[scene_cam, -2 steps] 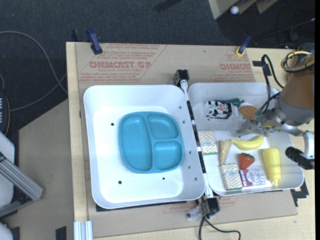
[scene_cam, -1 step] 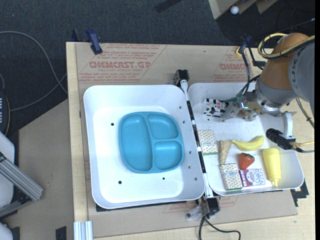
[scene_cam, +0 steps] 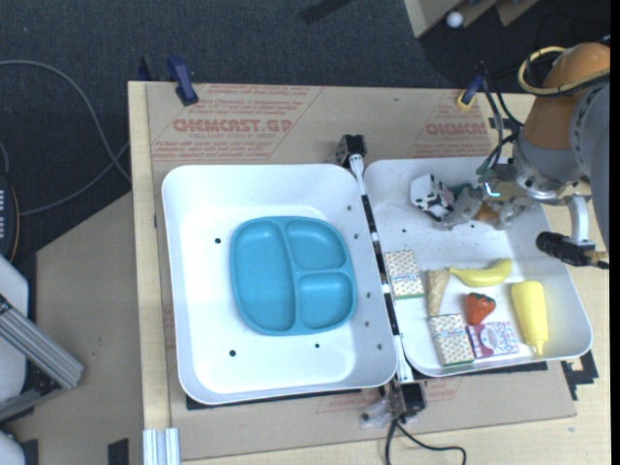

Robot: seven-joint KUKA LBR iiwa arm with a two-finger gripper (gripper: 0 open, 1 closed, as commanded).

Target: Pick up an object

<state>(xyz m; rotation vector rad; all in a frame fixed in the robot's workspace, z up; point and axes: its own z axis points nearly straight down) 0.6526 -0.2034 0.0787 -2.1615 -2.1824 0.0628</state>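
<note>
The right bin (scene_cam: 573, 332) holds several small items. A banana (scene_cam: 481, 274) lies near its middle, and a yellow bottle (scene_cam: 529, 315) lies lengthwise to the banana's right. A red strawberry-like piece (scene_cam: 480, 308) sits just below the banana. A patterned packet (scene_cam: 403, 272) and a tan wedge (scene_cam: 438, 289) lie by the bin's left wall. A second patterned packet (scene_cam: 449, 339) and a pink-and-white box (scene_cam: 494, 339) rest at the front. My gripper (scene_cam: 438, 199) is low over the bin's far part, apart from all these items, with nothing visibly in it.
The left bin (scene_cam: 194, 201) carries a blue divided plate (scene_cam: 291, 274) at its centre. The grey arm (scene_cam: 547, 158) comes in over the right bin's far right corner. Black clips (scene_cam: 351, 148) join the bins. Blue clamps (scene_cam: 181, 78) hold the bench board.
</note>
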